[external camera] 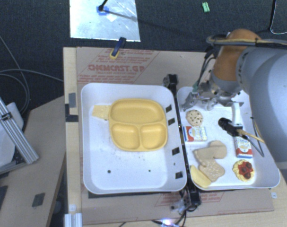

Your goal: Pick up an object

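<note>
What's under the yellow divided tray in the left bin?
A pale yellow flat piece pokes out from beneath the yellow tray at its left edge, on the left bin floor. How far it extends underneath is covered by the tray.

Dark speckled carpet (30,27) is covering the floor around the bench. A shiny metal sheet (104,12) is lying on it near the top, catching the light, with a small green object (205,6) well apart to its right. Black cables (11,72) are trailing across the carpet at left, near a slanted aluminium frame (13,131). Printed cardboard (129,63) is lying under the bins.
</note>
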Available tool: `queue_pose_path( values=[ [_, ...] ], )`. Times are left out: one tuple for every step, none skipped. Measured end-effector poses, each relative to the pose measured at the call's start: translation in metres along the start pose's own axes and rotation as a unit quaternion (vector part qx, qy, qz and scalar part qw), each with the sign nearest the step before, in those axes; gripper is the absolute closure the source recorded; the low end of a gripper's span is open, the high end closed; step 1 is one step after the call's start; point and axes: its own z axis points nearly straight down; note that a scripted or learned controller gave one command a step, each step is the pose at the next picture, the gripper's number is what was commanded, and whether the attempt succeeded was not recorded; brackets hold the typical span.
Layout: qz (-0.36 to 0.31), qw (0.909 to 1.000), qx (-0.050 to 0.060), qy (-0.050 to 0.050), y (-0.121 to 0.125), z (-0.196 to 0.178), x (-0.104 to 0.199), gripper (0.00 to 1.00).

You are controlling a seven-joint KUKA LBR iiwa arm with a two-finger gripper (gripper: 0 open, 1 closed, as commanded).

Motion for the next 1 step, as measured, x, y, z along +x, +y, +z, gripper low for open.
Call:
queue_pose_path(
  values=[
    [0.002, 1.0000, 0.001, -0.001, -0.0120, -0.0004, -0.0066, 0.00]
  ],
)
